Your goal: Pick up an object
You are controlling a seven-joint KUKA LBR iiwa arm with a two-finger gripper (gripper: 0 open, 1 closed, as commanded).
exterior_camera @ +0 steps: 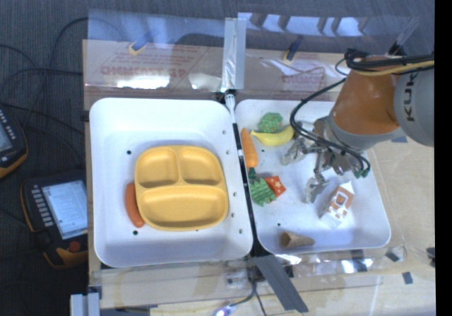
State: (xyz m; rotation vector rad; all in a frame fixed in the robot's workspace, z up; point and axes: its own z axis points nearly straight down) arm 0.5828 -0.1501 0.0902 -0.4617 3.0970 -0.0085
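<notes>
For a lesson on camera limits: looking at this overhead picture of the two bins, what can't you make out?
- Gripper: blurred metal against the white bin; whether it holds anything is unclear.
- Hot dog: partly hidden under the yellow tray.
- White carton: print too small to read.
- Arm: cut off by the right edge.

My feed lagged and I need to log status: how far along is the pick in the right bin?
Done: the arm has reached into the right bin, with the hand low among the toys. In hand: nothing I can confirm; the white carton lies on the bin floor just beside the hand, and the banana, carrot and cone lie apart. Left: a secure grasp and a lift.
</notes>
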